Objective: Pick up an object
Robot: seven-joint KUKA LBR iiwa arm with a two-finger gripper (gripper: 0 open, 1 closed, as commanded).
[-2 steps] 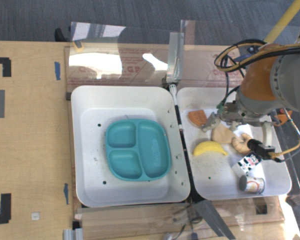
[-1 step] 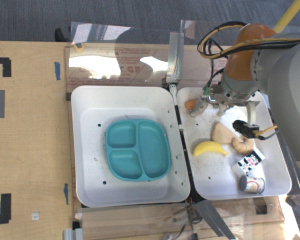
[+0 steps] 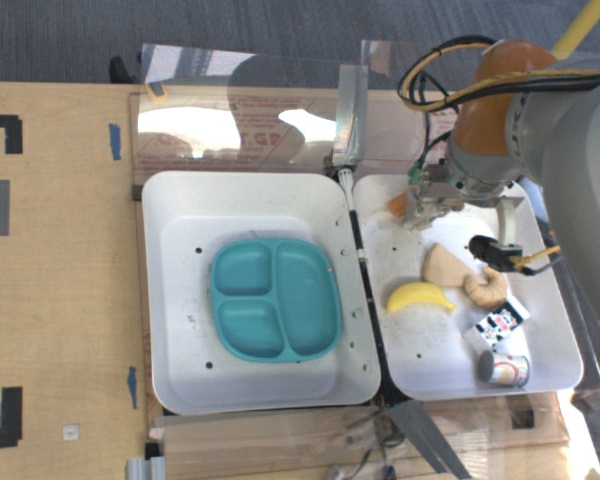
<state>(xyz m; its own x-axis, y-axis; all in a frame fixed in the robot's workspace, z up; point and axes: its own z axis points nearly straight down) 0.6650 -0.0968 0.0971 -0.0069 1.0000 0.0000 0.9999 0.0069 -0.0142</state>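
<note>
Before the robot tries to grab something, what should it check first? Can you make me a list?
1. Gripper is over the right bin, near its back: ok.
2. Something sits close to grab: an orange piece is right beside the gripper: ok.
3. Gripper is open enough: cannot tell.
4. Gripper is free of any object: cannot tell.
5. Other things are out of the way: the banana and croissant lie nearer the front: ok.
6. The teal plate sits alone in the left bin, apart from the arm: ok.
</note>
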